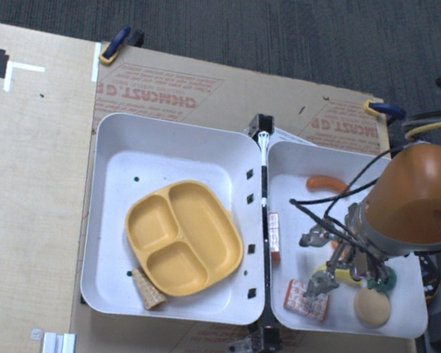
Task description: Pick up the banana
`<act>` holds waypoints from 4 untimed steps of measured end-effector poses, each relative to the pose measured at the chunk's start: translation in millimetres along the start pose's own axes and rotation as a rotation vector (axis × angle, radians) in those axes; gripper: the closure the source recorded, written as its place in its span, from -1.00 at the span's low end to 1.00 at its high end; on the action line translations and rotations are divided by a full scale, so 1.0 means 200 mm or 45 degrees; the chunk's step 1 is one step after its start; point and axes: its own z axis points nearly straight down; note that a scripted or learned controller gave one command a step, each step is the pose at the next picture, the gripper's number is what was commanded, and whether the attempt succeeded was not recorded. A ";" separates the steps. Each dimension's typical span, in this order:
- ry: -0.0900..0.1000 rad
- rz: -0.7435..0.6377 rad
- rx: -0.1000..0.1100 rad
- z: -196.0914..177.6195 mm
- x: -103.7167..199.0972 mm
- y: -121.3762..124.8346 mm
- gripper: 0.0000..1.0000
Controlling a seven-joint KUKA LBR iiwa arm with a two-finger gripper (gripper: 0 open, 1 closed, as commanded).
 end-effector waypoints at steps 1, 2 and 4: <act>-0.004 -0.360 0.001 0.09 0.13 -0.07 -1.00; -0.006 -0.355 0.003 0.03 0.12 -0.07 1.00; -0.003 -0.293 0.000 -0.40 -0.26 0.04 -1.00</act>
